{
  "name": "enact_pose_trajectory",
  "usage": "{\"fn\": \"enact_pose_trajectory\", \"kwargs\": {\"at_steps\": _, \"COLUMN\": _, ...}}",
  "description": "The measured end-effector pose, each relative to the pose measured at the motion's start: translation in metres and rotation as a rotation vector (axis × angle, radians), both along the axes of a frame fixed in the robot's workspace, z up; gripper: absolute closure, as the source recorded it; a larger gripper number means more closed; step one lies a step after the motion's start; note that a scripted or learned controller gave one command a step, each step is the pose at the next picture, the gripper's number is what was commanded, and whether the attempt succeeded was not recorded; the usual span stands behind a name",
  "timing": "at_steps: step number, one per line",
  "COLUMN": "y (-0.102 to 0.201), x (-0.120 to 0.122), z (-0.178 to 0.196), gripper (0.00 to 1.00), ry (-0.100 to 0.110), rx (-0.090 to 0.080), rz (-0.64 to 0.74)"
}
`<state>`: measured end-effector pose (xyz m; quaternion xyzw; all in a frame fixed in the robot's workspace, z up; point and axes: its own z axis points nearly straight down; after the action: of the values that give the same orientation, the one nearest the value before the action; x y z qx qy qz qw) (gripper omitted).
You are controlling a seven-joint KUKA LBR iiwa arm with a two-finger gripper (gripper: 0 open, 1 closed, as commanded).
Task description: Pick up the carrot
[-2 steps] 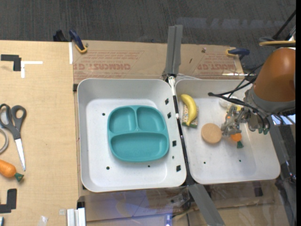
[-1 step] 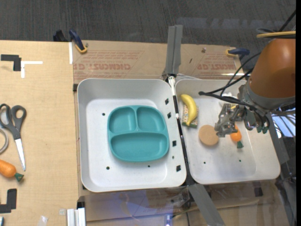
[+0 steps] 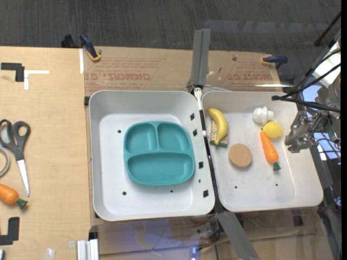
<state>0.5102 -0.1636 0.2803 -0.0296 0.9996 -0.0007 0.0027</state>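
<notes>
Carrot [image 3: 269,148] lies touching lemon [image 3: 272,129], near cookie [image 3: 240,156]; fingers [image 3: 297,136] beside it, grip state seemingly unclear.

The metal two-finger gripper [image 3: 299,136] is hovering at the right white bin's [image 3: 303,191] three o'clock rim, just beside the orange plastic carrot [image 3: 269,148], which is lying below a yellow lemon [image 3: 272,129].

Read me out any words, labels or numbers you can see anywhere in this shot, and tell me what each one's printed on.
Red print on the cardboard sheet behind the left bin: appears upside down or mirrored, too blurred to read with confidence.
Red print on the same cardboard behind the right bin: likewise illegible.
Teal divided plate, banana, carrot, scissors: no text visible.
</notes>
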Motion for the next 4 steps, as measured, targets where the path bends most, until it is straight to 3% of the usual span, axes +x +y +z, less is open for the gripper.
{"fn": "enact_pose_trajectory", "kwargs": {"at_steps": 1, "y": 0.028, "x": -0.019, "z": -0.124, "gripper": 1.00, "ry": 0.005, "rx": 0.002, "rz": -0.133}}
{"fn": "enact_pose_trajectory", "kwargs": {"at_steps": 2, "y": 0.012, "x": -0.031, "z": 0.008, "gripper": 1.00, "ry": 0.000, "rx": 0.001, "rz": -0.036}}
{"fn": "enact_pose_trajectory", "kwargs": {"at_steps": 3, "y": 0.047, "x": 0.023, "z": -0.167, "gripper": 1.00, "ry": 0.005, "rx": 0.003, "rz": -0.019}}
{"fn": "enact_pose_trajectory", "kwargs": {"at_steps": 4, "y": 0.024, "x": 0.022, "z": -0.003, "gripper": 1.00, "ry": 0.001, "rx": 0.001, "rz": -0.027}}
